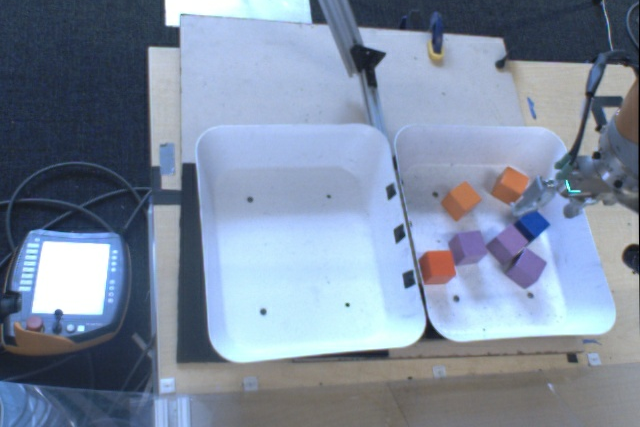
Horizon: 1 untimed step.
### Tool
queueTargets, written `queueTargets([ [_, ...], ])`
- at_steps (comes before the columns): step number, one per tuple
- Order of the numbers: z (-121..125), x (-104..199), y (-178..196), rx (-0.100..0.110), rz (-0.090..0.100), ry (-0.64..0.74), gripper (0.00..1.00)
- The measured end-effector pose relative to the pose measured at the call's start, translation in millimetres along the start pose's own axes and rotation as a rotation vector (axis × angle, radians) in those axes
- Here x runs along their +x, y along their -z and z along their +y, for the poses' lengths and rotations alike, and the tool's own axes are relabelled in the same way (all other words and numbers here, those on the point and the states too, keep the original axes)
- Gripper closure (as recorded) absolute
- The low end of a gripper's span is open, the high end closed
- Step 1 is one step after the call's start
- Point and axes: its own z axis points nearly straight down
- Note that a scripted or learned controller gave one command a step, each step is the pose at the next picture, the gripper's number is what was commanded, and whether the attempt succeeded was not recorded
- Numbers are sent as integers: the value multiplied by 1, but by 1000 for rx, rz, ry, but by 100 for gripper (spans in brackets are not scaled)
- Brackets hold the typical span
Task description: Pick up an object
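Gripper [541,196]: reached in over the right bin [590,315] from its right wall, with the tip set low among the blocks; a descent toward a pick is judged the reason for that low pose.
Fingers: hidden against the blocks beneath, so it cannot be told whether they are open, closed or clamped on anything.
Blue block [533,225]: found just below the gripper tip, touching or nearly touching it; it is judged the likeliest target, though no grasp is shown.
Right bin contents: seven blocks are counted, all gathered in the half of the bin toward its right wall.
Orange blocks: one [511,184] lies just beside the gripper on the far side, one [461,200] lies toward the bin's middle, and one [437,266] lies near the bin's left wall.
Purple blocks: three are clustered near the blue block, one [467,247] toward the bin's middle, one [507,243] touching the blue block, one [527,267] just in front of it.
Crowding: the blue block is pressed close by purple neighbours, so a finger is judged likely to land on one of them.
Left bin [215,215]: set against the right bin's left wall, with no block seen in it.
Teach pendant [65,290]: laid well beyond the left bin, away from the right bin.
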Motion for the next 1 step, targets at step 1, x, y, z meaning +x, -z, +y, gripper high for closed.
queueTargets([
  [1,-4,1,-62,5,1,-2,0],
])
